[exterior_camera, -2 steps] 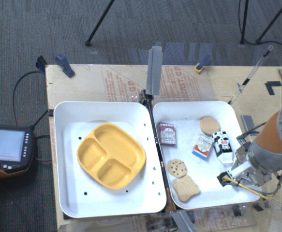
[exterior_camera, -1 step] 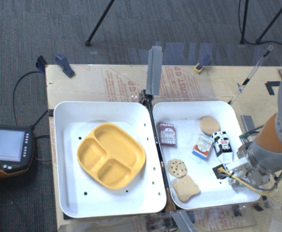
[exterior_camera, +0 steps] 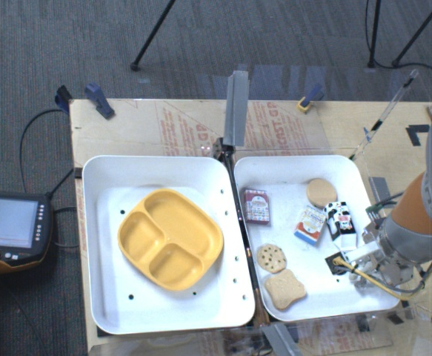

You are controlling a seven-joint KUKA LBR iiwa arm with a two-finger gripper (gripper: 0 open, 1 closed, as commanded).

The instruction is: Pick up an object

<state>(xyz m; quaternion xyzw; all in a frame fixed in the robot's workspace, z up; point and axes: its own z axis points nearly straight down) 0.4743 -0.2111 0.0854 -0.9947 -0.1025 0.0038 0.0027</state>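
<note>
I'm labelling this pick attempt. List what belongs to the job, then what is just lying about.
Job: claw; right bin; red box; cookie; toast; cow carton; small carton; tan disc.
Lying about: yellow plate; left bin; pendant; blue clamp.

We saw the yellow divided plate (exterior_camera: 170, 239) blocking the left bin's (exterior_camera: 104, 199) middle, with bare floor around it. Red box (exterior_camera: 256, 205), cookie (exterior_camera: 272, 258), toast slice (exterior_camera: 284, 290) and cow-print carton (exterior_camera: 341, 221) cluttered the right bin (exterior_camera: 290, 170); its far-left corner lay open.
</note>
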